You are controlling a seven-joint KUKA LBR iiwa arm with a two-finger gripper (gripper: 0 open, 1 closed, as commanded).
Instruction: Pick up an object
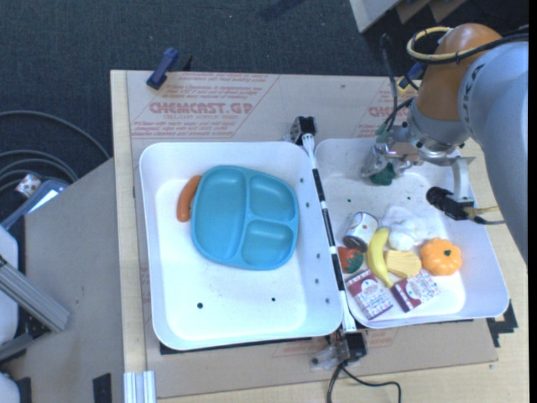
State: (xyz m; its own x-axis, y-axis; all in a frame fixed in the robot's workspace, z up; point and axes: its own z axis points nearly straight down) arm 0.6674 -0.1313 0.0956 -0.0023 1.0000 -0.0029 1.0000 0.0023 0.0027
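Item: banana (379, 254), yellow, lying in the right bin (348, 170) on the table (210, 99); all positions are given from it. Touching its right side: yellow wedge (404, 264). Further right, beyond the wedge: small orange pumpkin (441, 257). Just behind it, to the right: crumpled white wad (403, 229). Just behind it, to the left: tin can (362, 225) on its side. Left, beside it: small red and green piece (348, 259). In front of it: two red and white packets (370, 296). Well behind it, at the far end of the same bin: end effector (384, 164), directly over a small dark green thing (383, 175); spread or pressed together cannot be told, nor whether the green thing is pinched. Well to its left, in the left bin (159, 250): blue divided plate (245, 217), with an orange sausage-shaped piece (185, 198) against the plate's far side from the banana.
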